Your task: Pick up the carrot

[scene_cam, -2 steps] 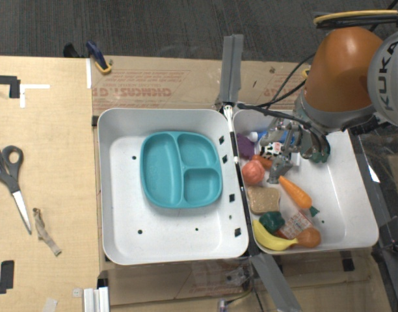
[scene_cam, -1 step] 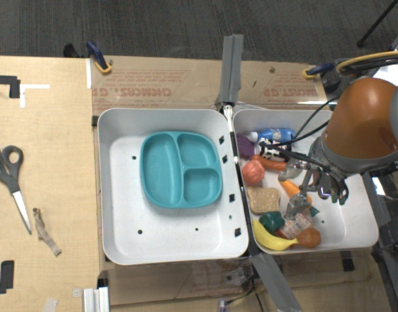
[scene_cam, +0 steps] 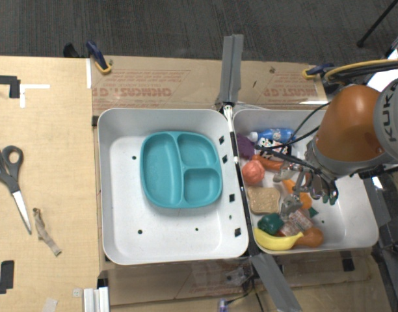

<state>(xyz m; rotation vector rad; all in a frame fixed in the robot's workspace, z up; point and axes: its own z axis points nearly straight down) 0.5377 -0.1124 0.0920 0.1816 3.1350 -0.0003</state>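
Jaws unclear; one carrot (scene_cam: pixel 274 164), one banana (scene_cam: pixel 278 241).

A teal plastic plate with three compartments (scene_cam: pixel 181 169) lies in the left shallow white bin (scene_cam: pixel 121 226). The right shallow white bin (scene_cam: pixel 355 229) holds a yellow toy banana (scene_cam: pixel 277 241) at its near edge, with a dark green toy vegetable (scene_cam: pixel 271 223) just above it, a tan slice of toy bread (scene_cam: pixel 264 200), a pinkish round toy fruit (scene_cam: pixel 253 171) and a purple toy piece (scene_cam: pixel 244 146). On the light wooden bench (scene_cam: pixel 49 174) to the left lie grey-handled metal scissors (scene_cam: pixel 10 181).
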